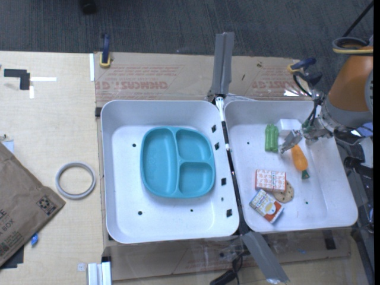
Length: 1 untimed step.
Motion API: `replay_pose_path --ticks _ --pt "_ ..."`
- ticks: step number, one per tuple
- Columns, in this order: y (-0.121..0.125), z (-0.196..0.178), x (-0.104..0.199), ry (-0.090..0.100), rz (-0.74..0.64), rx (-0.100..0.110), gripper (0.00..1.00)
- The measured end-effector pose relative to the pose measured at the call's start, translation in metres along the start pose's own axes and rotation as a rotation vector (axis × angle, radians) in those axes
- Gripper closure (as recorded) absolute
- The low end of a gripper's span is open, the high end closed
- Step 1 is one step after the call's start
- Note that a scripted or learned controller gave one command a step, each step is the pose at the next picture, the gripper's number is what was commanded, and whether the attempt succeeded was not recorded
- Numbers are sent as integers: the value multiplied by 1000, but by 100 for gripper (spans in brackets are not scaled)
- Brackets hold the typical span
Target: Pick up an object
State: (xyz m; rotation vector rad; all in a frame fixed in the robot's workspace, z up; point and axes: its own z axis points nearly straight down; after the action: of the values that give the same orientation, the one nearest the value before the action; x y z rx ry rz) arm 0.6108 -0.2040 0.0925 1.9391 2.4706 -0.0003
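The right bin (332,218) holds several small items. A green stick-shaped piece (271,138) lies at its upper middle beside a white block (289,125). An orange carrot (300,159) lies slanted just below my gripper (292,141), which hangs low over the bin between the green piece and the carrot's upper end. Lower down sit a red-and-white box (270,180), a brown cookie (287,192) and a small yellow-and-white carton (265,205). The arm's orange band (351,79) is at the right edge.
The left bin (119,218) holds a teal divided plate (177,161). A grey tape ring (75,179) and a brown cardboard box (21,203) lie on the bench to the left. A grey post (223,64) stands behind the two bins.
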Motion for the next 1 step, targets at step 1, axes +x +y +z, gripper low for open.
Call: replay_pose_path --ticks 1 --pt "0 -8 -1 0 4 0 100"
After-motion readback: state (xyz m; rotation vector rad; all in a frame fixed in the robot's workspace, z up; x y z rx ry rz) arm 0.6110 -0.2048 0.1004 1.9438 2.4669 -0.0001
